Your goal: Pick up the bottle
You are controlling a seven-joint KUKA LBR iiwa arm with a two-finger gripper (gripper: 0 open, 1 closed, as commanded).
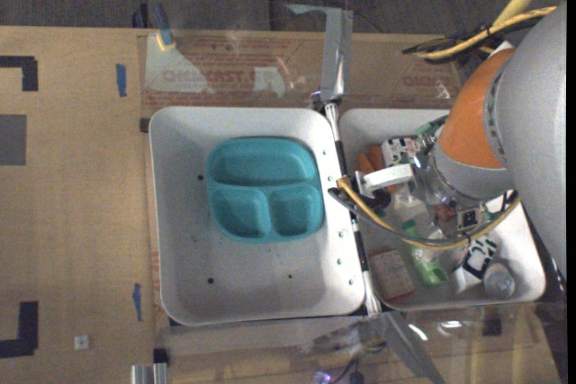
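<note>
A small clear bottle (499,281) lies in the near right corner of the right bin (531,294). My arm reaches in from the right and covers much of that bin. My gripper (430,198) hangs low over the middle of the bin, up and to the left of the bottle, among cluttered items. The wrist and a yellow cable hide what is right under it.
The left bin (171,220) holds a teal divided tray (265,187). Around the gripper in the right bin lie a green object (428,267), a brown block (391,272), an orange thing (370,163) and a black-and-white item (478,256). A clear plastic sheet lies behind the bins.
</note>
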